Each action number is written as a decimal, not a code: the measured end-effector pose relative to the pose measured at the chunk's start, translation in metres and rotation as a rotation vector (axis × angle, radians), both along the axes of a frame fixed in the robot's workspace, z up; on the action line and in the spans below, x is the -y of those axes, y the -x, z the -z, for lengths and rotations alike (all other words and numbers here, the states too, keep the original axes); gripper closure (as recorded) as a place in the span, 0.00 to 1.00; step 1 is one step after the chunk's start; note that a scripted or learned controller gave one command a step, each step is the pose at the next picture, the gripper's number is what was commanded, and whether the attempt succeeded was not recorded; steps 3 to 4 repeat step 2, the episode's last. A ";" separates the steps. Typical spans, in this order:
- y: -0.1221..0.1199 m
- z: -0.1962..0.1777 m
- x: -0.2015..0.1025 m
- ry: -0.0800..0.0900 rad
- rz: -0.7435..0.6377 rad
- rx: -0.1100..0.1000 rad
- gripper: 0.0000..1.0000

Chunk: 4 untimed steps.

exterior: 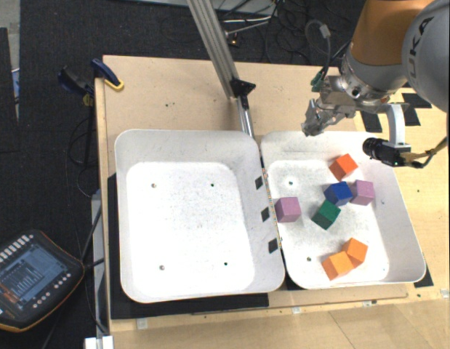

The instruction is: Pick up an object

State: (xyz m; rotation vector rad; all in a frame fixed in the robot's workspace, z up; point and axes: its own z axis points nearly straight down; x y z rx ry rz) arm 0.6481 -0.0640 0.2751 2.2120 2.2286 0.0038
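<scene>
Arm (399, 27): grey, orange band, entering from the right. Right bin (399, 267): holds every block. Left bin (137, 195): beside it, rims touching. Gripper (314, 126): over the right bin's far left corner, nothing between its tips; finger spread cannot be told.

Blocks, all cubes, no long axis:
- purple (287, 209), by the left wall
- orange pair (345, 259), touching, near edge
- green (326, 214), touching blue (339, 193)
- purple (363, 192)
- orange (344, 166), turned diagonal

Bright, even overhead light, soft shadows beside the blocks (339, 202), sharp focus, dark surroundings
</scene>
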 end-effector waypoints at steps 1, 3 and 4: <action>-0.003 0.020 -0.056 -0.001 -0.001 -0.005 1.00; -0.020 0.024 -0.105 0.000 0.000 0.000 1.00; -0.020 0.024 -0.105 0.000 0.000 0.000 1.00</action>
